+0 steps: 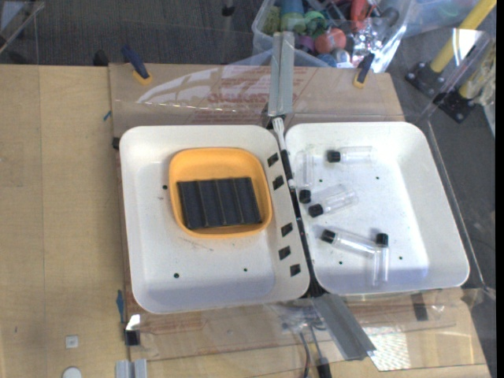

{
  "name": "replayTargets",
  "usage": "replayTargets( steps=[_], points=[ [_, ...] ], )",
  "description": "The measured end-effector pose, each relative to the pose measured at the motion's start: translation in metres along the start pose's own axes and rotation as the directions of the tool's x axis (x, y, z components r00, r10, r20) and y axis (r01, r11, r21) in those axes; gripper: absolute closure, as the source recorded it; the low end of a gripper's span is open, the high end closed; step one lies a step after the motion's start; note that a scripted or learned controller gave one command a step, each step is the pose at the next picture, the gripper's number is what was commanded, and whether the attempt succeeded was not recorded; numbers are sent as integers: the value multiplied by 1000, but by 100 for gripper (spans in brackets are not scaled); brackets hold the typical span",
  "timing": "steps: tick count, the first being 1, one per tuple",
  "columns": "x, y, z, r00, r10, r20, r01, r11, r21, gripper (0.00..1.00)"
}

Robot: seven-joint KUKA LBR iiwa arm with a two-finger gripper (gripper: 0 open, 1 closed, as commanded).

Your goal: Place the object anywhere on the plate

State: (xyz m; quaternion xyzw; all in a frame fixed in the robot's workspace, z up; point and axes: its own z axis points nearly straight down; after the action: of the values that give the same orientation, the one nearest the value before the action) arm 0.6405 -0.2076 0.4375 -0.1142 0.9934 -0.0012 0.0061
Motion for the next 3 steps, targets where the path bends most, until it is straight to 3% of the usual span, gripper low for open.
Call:
replayTargets(
  steps=[1,2,3],
  points=[
    [-24,-19,1,969,-247,1,247,969,-1,100],
    [-24,-20,1,839,-544,2,544,839,-2,100],
    [-24,-20,1,619,-785,3,785,619,-3,100]
  ],
)
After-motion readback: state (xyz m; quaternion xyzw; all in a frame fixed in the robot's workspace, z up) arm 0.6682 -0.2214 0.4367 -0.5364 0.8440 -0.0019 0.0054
